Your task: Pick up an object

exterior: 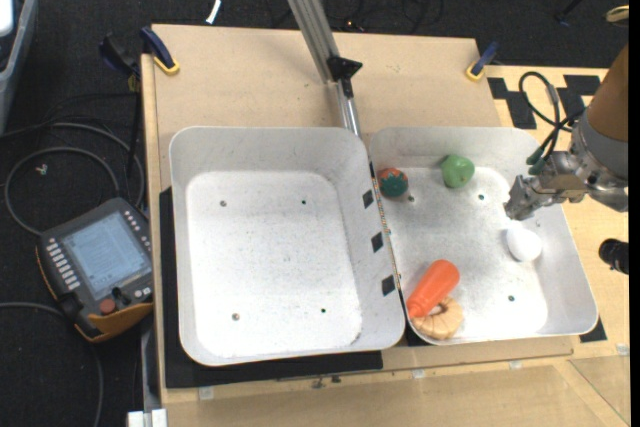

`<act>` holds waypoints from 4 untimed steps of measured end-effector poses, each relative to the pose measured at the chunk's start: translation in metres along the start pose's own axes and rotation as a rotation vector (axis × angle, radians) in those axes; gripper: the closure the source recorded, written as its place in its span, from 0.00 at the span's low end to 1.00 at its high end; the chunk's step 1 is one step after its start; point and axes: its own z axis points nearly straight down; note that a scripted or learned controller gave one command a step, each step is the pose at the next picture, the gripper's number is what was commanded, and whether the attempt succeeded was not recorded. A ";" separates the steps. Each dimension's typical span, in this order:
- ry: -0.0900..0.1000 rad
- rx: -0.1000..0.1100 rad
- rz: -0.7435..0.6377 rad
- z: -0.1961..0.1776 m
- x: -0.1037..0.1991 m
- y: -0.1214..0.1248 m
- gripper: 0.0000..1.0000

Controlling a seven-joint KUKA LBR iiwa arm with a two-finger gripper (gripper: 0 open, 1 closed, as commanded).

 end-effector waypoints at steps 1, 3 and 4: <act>0.005 0.008 -0.005 0.010 0.059 -0.003 1.00; 0.005 0.009 -0.005 0.028 0.172 0.004 1.00; 0.004 0.006 -0.004 0.015 0.223 0.015 1.00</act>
